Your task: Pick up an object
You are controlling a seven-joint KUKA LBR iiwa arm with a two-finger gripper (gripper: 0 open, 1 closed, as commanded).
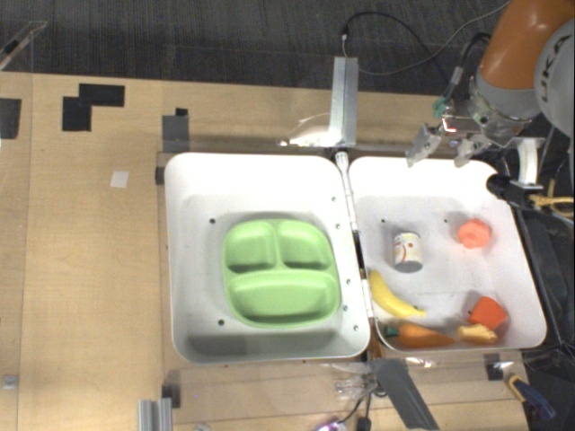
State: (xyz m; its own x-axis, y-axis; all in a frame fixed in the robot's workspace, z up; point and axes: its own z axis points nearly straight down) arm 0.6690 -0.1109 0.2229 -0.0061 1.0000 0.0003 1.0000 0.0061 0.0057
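Counting: one green tray (pixel 279 270), one banana (pixel 392 296), one can (pixel 407 250).

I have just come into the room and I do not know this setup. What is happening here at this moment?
A grey robot arm with an orange band reaches in from the right. Its gripper hangs open above the far edge of the right bin and holds nothing. In that bin lie a small can, a pink ball, a banana, a carrot and an orange block. The left bin holds a green divided tray. No object has been picked up yet.
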